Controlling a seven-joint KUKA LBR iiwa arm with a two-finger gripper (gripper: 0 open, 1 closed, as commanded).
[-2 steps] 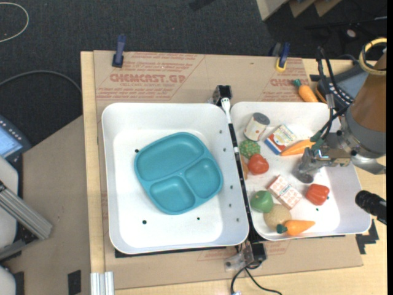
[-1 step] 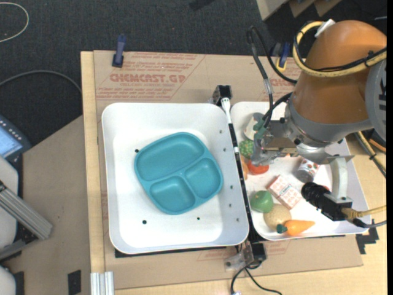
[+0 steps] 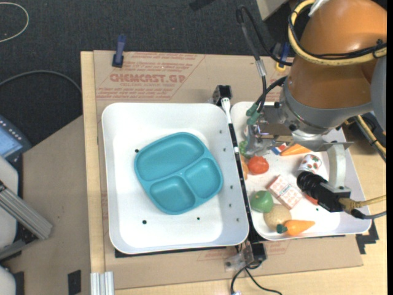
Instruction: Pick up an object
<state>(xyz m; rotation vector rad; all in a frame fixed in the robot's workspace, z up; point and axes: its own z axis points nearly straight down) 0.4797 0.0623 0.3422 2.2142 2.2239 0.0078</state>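
Left bin (image 3: 116,165) holds a blue tray (image 3: 178,172); right bin (image 3: 356,223) toy food

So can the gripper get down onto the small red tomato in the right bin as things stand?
Probably yes: the gripper hangs just above the small red tomato, nothing lying over it, though the bin wall sits close beside.

Two shallow white bins (image 3: 123,183) sit side by side on the bench. The left one holds a single teal divided plate (image 3: 178,172). The right bin (image 3: 359,223) holds one red tomato (image 3: 258,165), one green pepper (image 3: 262,200), two carrots (image 3: 295,227), one potato (image 3: 277,216) and one small red-and-white box (image 3: 286,192).
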